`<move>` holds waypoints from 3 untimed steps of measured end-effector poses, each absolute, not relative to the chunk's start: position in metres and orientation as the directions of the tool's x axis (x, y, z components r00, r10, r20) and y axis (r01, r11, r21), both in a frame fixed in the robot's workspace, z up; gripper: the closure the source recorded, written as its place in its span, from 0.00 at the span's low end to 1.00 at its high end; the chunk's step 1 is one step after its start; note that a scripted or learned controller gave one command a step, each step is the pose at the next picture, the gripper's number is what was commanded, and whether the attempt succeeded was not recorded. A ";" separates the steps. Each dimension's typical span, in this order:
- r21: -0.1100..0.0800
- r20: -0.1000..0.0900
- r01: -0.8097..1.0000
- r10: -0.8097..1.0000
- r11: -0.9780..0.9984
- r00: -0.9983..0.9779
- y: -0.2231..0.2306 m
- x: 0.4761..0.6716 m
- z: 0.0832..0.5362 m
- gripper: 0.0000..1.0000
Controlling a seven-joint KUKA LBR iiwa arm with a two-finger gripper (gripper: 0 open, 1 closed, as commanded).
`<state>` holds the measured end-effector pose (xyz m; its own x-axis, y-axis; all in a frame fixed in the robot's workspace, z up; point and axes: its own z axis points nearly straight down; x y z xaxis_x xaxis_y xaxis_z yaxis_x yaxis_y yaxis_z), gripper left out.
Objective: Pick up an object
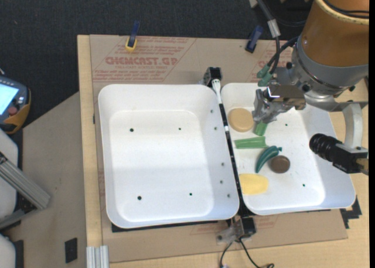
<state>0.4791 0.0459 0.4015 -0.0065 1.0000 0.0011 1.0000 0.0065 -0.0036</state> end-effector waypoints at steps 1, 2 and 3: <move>-0.005 0.000 1.000 1.000 -0.001 0.001 0.046 0.479 0.364 1.00; 0.015 0.002 1.000 1.000 0.003 -0.003 0.069 0.508 0.477 1.00; -0.013 -0.002 1.000 1.000 -0.004 0.004 0.049 0.479 0.373 1.00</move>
